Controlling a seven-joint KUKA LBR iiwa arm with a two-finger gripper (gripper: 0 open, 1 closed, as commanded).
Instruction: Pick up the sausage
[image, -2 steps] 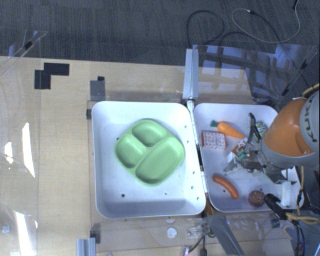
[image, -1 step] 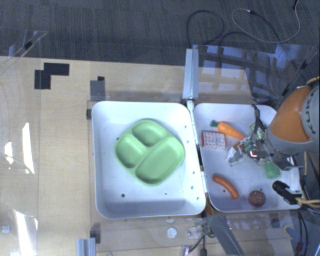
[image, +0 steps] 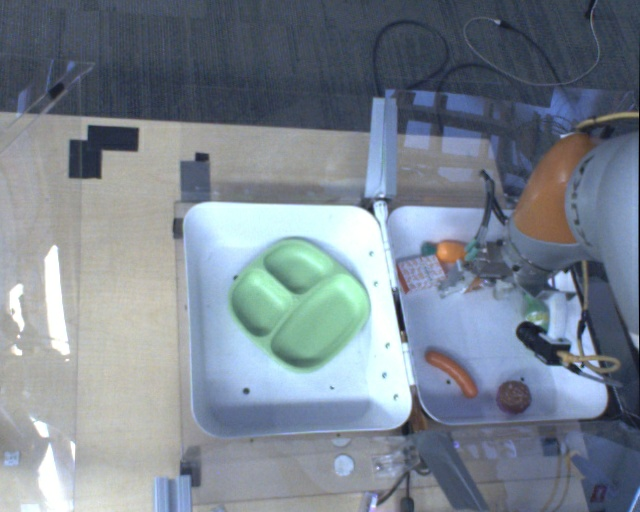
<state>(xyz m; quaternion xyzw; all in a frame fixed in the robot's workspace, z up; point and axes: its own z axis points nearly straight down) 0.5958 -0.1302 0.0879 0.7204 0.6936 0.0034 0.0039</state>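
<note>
Sausage (image: 451, 371): lies nearest the camera, on the floor of the right bin (image: 440, 325), in its front part, slanted, free of any contact with the gripper.
Brown ball (image: 514, 396): near the sausage, to its right, close to the front wall of the same bin.
Gripper (image: 478, 271): low over the back part of the right bin, well apart from the sausage; I cannot tell how it stands.
Orange item (image: 450, 251): just beside the gripper, on its left.
Red card (image: 419, 272): flat, beside the orange item, close to the wall between the bins.
Arm (image: 590, 200): grey with orange band, comes from the right.
Left bin (image: 215, 390): holds a green tray (image: 300, 304) with three compartments.
</note>
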